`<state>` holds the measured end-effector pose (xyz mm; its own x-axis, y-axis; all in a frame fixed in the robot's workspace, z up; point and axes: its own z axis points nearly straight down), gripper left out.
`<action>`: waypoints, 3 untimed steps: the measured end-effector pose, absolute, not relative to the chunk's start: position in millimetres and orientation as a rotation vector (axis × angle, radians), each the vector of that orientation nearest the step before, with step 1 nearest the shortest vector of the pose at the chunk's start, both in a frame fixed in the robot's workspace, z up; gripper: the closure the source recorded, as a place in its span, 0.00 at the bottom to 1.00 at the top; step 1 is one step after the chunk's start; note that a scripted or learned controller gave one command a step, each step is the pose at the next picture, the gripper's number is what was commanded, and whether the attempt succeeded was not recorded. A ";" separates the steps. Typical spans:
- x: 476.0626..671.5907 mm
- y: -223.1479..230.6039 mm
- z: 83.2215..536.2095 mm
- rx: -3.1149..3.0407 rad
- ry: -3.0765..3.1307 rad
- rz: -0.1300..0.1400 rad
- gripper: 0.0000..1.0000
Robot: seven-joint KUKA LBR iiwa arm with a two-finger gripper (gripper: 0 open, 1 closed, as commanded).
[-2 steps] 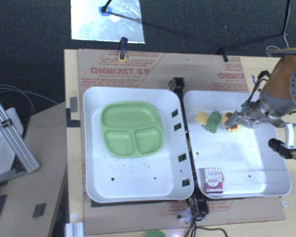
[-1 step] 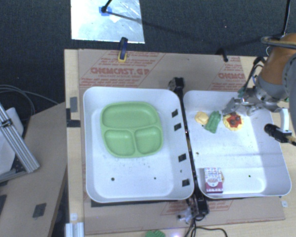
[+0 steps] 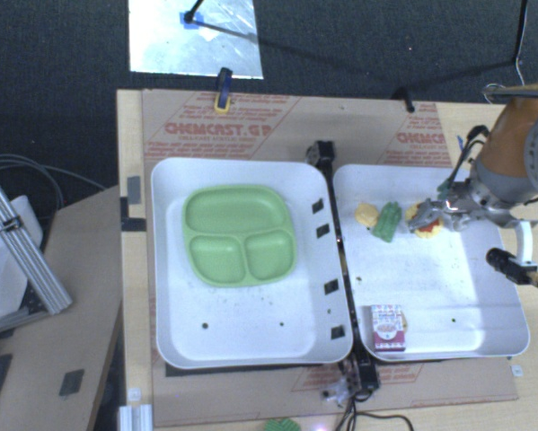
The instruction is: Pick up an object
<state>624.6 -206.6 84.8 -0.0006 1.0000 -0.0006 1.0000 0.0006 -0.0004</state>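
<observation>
The brown sheet (image 3: 251, 119) covering the table (image 3: 129, 151) carried red printing, and the word "CHEMCAST" could be read twice on it, once behind each bin; the smaller letters after it were too blurred to read. In the left bin (image 3: 174, 330) lay a green divided plate (image 3: 240, 234) with three compartments. The right bin (image 3: 448, 321) held a small box (image 3: 388, 326) with a red and white label, standing near the front wall by the left corner; its printing was too small to make out. Near the back of this bin lay a yellow piece (image 3: 366, 214) and just beside it, perhaps touching, a green object (image 3: 387, 221).

The arm (image 3: 515, 155) came in from the right and was cut off by the picture edge. The gripper (image 3: 430, 212) was low over the back part of the right bin, and a small red and yellow object (image 3: 426, 227) lay directly at its tip. Whether the gripper was spread or pressed together, I could not tell, because the metal parts blurred together with that object. It was also not clear if the object was touched or only lying under it.

On the dark floor behind the table was a shiny sheet (image 3: 197, 25) with a blue spot.
</observation>
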 end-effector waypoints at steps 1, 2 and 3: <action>626.5 -206.9 97.7 2.214 2.229 -0.002 1.00; 622.7 -163.5 91.6 2.205 2.214 0.000 1.00; 614.4 -152.2 194.8 2.210 2.222 0.009 1.00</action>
<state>614.4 -152.2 194.8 -0.0054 1.0000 -0.0019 0.9999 0.0055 0.0096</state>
